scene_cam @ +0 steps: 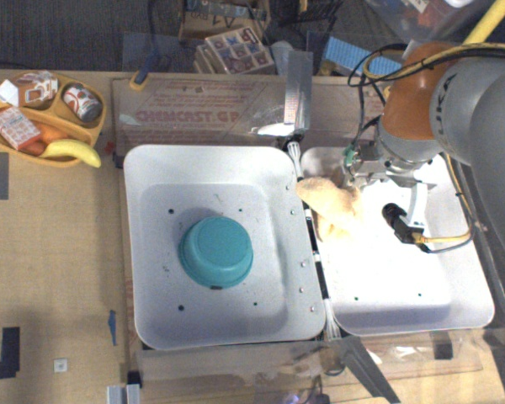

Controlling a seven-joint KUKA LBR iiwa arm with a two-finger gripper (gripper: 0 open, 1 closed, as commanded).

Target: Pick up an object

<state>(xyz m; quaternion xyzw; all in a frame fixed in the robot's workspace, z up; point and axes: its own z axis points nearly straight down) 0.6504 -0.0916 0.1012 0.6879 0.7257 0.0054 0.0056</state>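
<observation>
A pale tan, soft-looking lump (330, 205) lies at the left edge of the right bin (421, 301), partly over the rim between the two bins. My gripper (356, 175) hangs down right at the lump's upper right end, touching or nearly touching it; the wrist hides the contact. A teal bowl (217, 251) sits upside down in the middle of the left bin (151, 183), well away from the gripper.
The grey arm with its orange band (414, 99) reaches over the right bin's far side. A black plug on a yellow cable (400, 222) hangs just right of the lump. A yellow tray with toy food and a banana (42, 124) rests on the bench at far left.
</observation>
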